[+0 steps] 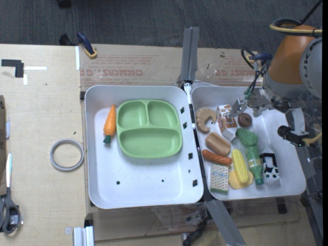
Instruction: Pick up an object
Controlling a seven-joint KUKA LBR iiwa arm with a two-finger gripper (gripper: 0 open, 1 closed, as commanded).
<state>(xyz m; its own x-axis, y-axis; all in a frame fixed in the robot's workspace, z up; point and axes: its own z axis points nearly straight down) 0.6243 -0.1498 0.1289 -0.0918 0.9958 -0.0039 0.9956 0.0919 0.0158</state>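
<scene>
The right bin (289,191) holds several toy foods: a croissant (206,118), a small printed carton (226,115), a brown donut (245,120), a broccoli (247,137), a bun (218,143), a red sausage (217,158), a corn cob (240,167), a green bottle (254,163), a black-and-white cow (270,168) and a snack box (219,178). My gripper (241,106) hangs low over the back of this bin, just above the carton and the donut. Nothing visibly sits in its grasp.
The left bin (143,181) carries a green divided plate (148,127) with a carrot (109,122) beside its left edge. A grey ring (67,154) and scissors (9,211) lie on the bench at the left. The arm's orange band (287,55) looms over the right bin's back corner.
</scene>
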